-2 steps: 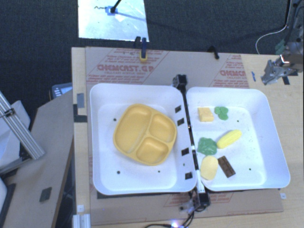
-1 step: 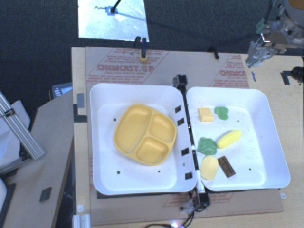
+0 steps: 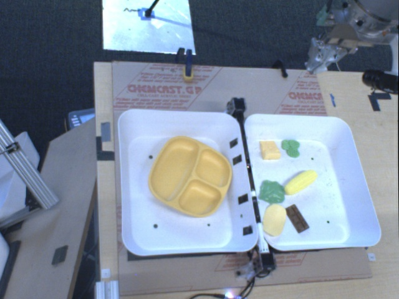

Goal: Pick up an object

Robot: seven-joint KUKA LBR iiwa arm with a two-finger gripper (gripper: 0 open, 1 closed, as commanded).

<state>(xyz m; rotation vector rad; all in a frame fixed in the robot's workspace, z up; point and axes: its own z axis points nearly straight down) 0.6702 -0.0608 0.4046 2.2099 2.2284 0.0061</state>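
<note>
The right bin [image 3: 349, 145] holds several small toy foods: a pale yellow cube [image 3: 270, 150], a small green piece [image 3: 290, 146], a yellow corn-like piece [image 3: 300, 182], a green leafy piece [image 3: 272, 192], a pale yellow rounded piece [image 3: 274, 220] and a brown bar [image 3: 297, 218]. In the left bin [image 3: 134, 136] lies a yellow divided plate [image 3: 190, 175]. My gripper [image 3: 322, 55] hangs high at the top right, beyond the far edge of the right bin and well apart from every object.
Both bins rest on a brown board with red lettering [image 3: 165, 87]. A shiny metal sheet [image 3: 147, 16] lies at the back. A black latch strip [image 3: 244, 167] runs between the bins. An aluminium rail [image 3: 22, 167] leans at the left.
</note>
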